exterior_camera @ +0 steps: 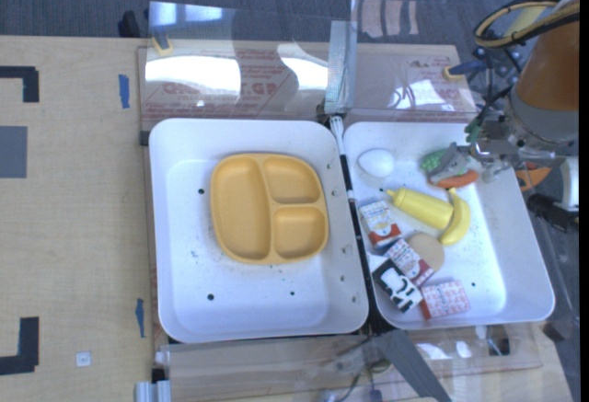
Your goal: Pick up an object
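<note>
Left bin (pixel 175 235): yellow divided plate (pixel 269 205) flat at centre. Right bin (pixel 525 290): white egg (pixel 375 162) at back left, small cartons (pixel 405 267) strewn along left side toward front, yellow mustard bottle (pixel 419 203) on its side mid-bin, banana (pixel 457 216) touching its right end. My gripper (pixel 480 155) low over back right of that bin. Green-and-orange carrot (pixel 444 167) lies just left of my fingers, touching or nearly so. Cannot tell whether my fingers are spread or closed.
</note>
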